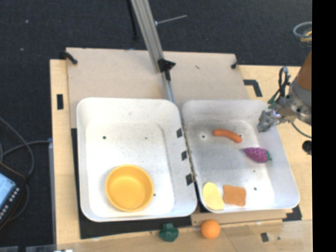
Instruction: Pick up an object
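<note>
Two shallow white plastic bins sit side by side on the table. The left bin [94,140] holds one round yellow bowl [129,187] near its front edge. The right bin [278,193] holds four things: one slim orange carrot [227,135], one bumpy purple fruit [256,154], perhaps grapes, one pale yellow oval [212,196] and one orange block [234,195]. The tool [266,119] hangs at the right bin's back right corner, clamped on nothing.

Purple grape bunch [256,154] lies in right bin [210,156].
</note>
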`<act>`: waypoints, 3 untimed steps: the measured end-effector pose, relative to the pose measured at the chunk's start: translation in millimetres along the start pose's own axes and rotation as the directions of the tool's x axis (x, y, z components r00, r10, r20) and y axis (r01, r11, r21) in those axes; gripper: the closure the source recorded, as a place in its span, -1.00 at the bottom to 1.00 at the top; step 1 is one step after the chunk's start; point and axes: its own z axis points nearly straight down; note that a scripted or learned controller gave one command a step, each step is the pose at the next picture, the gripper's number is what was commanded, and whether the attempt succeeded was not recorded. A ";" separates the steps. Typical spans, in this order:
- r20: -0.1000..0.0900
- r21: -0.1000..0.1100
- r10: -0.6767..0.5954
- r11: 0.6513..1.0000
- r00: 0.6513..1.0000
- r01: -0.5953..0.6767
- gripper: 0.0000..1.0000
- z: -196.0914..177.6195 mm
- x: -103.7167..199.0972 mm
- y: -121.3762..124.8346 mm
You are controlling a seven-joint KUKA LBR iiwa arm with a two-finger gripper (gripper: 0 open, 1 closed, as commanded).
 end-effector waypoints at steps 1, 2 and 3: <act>-0.003 0.004 -0.005 1.000 1.000 0.005 1.00 -1.3 56.9 -3.7; -0.004 0.005 -0.005 1.000 1.000 0.005 1.00 -9.7 98.5 -11.2; -0.004 0.006 -0.004 1.000 1.000 0.004 1.00 -4.2 146.0 -25.3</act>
